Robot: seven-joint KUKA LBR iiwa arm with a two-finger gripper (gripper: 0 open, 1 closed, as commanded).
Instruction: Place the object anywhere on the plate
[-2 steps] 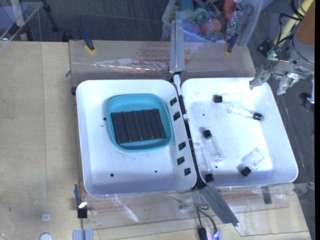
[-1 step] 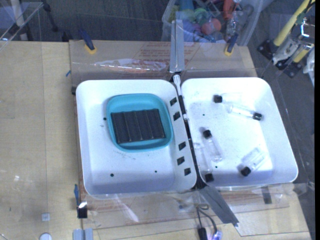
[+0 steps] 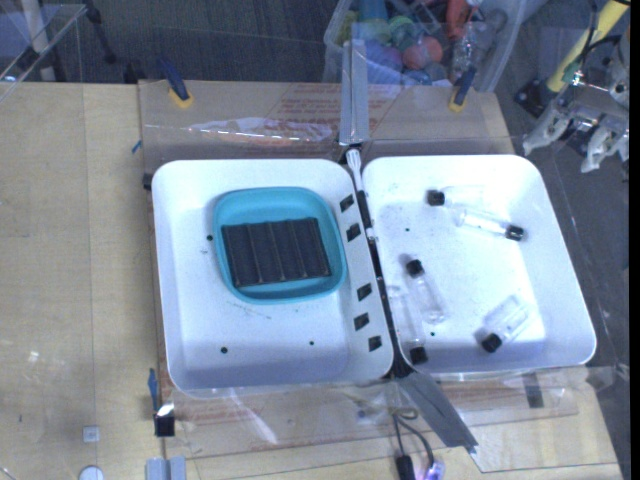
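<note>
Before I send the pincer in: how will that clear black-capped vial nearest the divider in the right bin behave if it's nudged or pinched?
The vial looks like a thin clear tube lying on its side, so a sideways nudge would probably roll it across the right bin. Its smooth, see-through wall suggests a slippery, light thing that may squirt out of a pinch. Gripping across the tube near the black cap seems safer.

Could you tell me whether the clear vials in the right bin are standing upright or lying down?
Lying down: each clear vial rests lengthwise on the right bin floor, its black cap pointing sideways.
</note>
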